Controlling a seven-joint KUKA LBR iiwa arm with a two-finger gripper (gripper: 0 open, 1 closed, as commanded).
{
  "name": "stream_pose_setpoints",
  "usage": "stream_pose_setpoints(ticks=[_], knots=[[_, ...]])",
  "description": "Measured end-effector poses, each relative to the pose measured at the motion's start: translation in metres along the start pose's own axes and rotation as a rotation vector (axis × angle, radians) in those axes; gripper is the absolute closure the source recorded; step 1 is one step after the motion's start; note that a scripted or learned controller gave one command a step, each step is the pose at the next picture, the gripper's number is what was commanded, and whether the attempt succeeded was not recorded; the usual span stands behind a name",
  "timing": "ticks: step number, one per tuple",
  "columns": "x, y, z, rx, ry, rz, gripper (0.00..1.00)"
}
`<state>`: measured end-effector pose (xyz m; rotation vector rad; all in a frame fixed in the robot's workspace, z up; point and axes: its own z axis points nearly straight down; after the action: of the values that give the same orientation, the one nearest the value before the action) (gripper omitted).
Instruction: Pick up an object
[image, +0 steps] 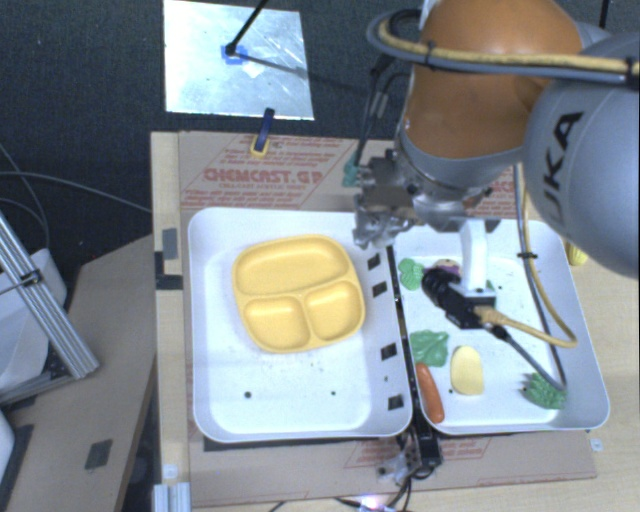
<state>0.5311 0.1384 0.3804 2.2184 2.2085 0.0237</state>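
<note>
Where the two white bins meet, over the far end of their shared wall, hangs the end effector, carried by the grey arm with its orange band, which reaches in from the right; whether it is released or clenched cannot be told from this view. Left bin: one yellow divided plate, three compartments, lying flat near the bin's middle, its far right corner just beside and slightly nearer the camera than the end effector. Right bin: a small green piece close to the dividing wall, the nearest loose item to the end effector, just to its near right; a small pinkish thing beside that, partly hidden, kind unclear; a leafy green piece further toward the near side; a pale yellow oval just right of the leafy piece; an orange carrot-like stick along the dividing wall by the near corner, well apart from the end effector; a second leafy green piece by the near right corner. Both bins rest on a cardboard sheet printed in red, laid on the bench.
</note>
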Motion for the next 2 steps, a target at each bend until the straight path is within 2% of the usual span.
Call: stream_pose_setpoints(ticks=[1, 2], knots=[[0.004, -0.003, -0.002, 0.014, -0.002, -0.011, 1.0], [0.005, -0.002, -0.013, 0.013, -0.002, -0.015, 1.0]])
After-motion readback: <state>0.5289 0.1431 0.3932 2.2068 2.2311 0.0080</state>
